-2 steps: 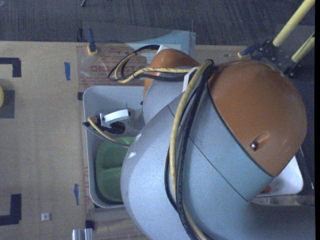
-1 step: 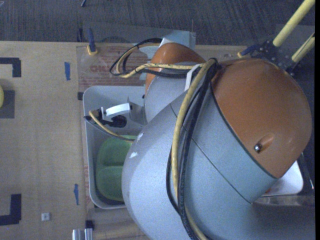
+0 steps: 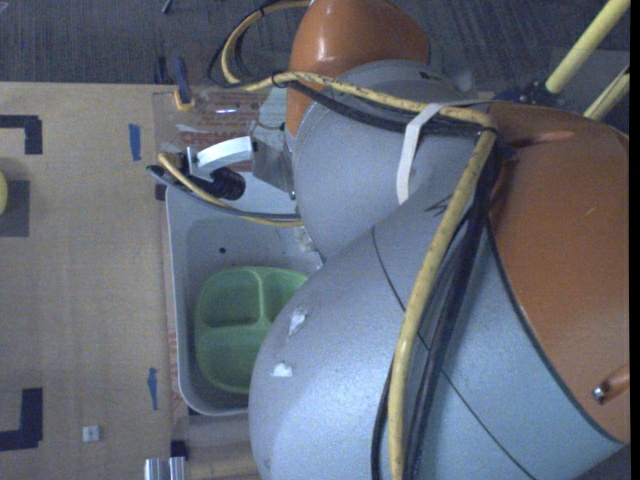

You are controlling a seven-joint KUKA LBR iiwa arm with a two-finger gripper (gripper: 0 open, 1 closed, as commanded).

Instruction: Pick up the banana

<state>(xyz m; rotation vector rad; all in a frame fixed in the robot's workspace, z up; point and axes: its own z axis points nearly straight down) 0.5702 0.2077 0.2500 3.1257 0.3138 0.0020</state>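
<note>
Arm (image 3: pixel 430 298) bulk takes most of the camera view, grey shells with orange bands, reaching in from the right and bent over the bins close under the lens. A yellow cable (image 3: pixel 430 268) runs down its side and another loops across toward the upper left. Below it, a white bin (image 3: pixel 185 268) shows at centre left, holding a green divided tray (image 3: pixel 235 328); tray compartments that show look bare. Near the bin's top edge sits some hardware: a white curved piece (image 3: pixel 222 154) and a black part (image 3: pixel 225 184), possibly part of the hand, but too cluttered to say, so whether the hand is spread or pressed together cannot be told. Banana: not made out; if it lies in a bin, the arm covers it. Pale wooden surface (image 3: pixel 80 288) to the left carries black corner marks and blue tape bits. Judged step: reach or descent over the bin, grasp unconfirmed. Next move calls for placing the hand over the fruit along its narrow width, then closing and lifting straight up.
</note>
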